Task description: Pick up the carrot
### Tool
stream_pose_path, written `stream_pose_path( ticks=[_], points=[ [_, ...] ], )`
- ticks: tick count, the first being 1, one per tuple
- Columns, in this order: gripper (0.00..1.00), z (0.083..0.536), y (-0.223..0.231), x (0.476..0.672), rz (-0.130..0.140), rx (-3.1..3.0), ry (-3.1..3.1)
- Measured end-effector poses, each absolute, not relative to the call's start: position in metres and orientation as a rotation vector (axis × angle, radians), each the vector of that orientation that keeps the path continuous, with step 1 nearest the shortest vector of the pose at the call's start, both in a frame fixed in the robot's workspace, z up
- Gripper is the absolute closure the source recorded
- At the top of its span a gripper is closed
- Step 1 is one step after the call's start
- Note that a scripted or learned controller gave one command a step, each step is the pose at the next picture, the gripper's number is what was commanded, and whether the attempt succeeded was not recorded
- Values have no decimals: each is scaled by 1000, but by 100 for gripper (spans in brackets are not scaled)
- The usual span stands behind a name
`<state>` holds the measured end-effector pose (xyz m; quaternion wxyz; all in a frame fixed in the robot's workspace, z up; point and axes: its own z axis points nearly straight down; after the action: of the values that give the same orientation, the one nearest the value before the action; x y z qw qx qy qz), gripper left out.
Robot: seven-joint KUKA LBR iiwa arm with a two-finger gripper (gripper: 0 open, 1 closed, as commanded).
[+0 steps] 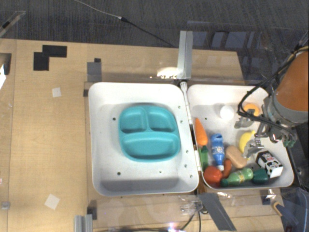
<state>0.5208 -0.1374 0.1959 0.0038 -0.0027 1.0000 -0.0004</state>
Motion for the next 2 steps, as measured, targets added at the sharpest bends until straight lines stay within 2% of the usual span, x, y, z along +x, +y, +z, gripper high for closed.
stream_pose_path(
  ticks=[1,2],
  points=[
    [0,287,-185,592,-7,-21,3124],
    [0,113,-206,596,-10,-383,3098]
  ],
)
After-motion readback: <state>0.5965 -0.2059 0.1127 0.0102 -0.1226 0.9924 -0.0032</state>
